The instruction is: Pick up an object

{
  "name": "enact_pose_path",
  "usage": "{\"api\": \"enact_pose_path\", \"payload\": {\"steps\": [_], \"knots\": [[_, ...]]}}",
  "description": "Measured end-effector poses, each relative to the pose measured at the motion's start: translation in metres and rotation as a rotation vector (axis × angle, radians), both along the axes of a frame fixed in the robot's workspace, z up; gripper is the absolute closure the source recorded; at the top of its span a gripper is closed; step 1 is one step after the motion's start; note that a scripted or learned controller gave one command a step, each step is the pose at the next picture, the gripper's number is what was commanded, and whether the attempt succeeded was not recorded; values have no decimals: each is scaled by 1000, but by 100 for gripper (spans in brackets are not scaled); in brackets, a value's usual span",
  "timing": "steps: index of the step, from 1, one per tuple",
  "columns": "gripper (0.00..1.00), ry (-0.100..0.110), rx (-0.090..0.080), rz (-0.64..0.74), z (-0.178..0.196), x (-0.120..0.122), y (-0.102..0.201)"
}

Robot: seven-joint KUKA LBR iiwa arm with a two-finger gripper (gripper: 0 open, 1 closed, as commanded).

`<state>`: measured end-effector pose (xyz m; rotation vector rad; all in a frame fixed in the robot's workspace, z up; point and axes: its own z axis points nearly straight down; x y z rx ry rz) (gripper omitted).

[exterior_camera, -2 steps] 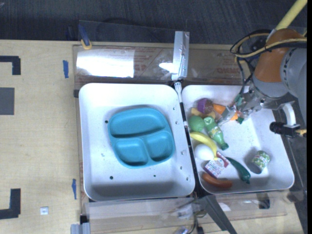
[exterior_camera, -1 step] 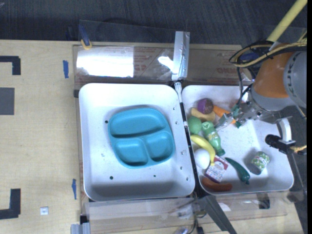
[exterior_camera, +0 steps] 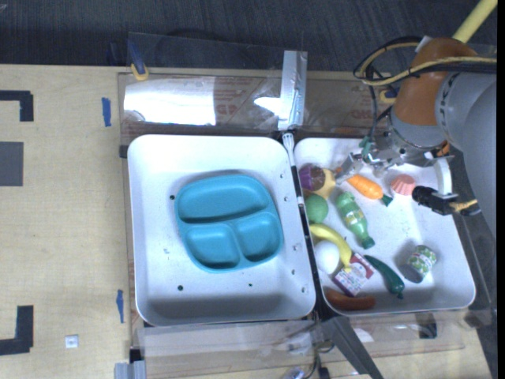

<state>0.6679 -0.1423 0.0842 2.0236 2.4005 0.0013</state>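
— End effector (exterior_camera: 371, 158) first: hovers just beyond the carrot (exterior_camera: 364, 185), on its far side, low inside the right bin (exterior_camera: 456, 289).

— Released or clenched?

— Cannot tell. Too small and too cluttered from this angle to say. Cannot tell either whether touching the carrot or just above it.

— And the carrot itself?

— Lies flat on the bin floor. Orange, with a green end turned view-right and a little nearer the camera.

— Close neighbours?

— Just view-right of the carrot: a pink piece (exterior_camera: 403, 185), shape unclear. View-left of the carrot: a purple and yellow toy (exterior_camera: 316, 178).

— Further off?

— Nearer the camera than the carrot: a green bottle (exterior_camera: 353, 220) lying at a slant, then a red and white packet (exterior_camera: 356, 275), then a brown sausage (exterior_camera: 348, 299), farthest from the carrot. Nearer and view-left of the carrot: a round green fruit (exterior_camera: 316, 208), a banana (exterior_camera: 335, 242), a white egg (exterior_camera: 325, 257). Nearer and view-right of the carrot: a dark green pepper (exterior_camera: 387, 275) and a patterned green ball (exterior_camera: 420, 261), both well apart from it.

— Anything beyond that bin?

— Well view-left of the carrot: the left bin (exterior_camera: 150, 172), holding a blue divided tray (exterior_camera: 229, 219). Further view-left again: bare pale counter (exterior_camera: 63, 235).
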Motion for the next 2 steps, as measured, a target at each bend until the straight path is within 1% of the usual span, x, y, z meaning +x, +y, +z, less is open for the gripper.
{"api": "enact_pose_path", "payload": {"steps": [1, 2], "knots": [[100, -5, -2, 6, 11, 2, 1], [100, 0, 1, -42, 100, -41, 26]]}}
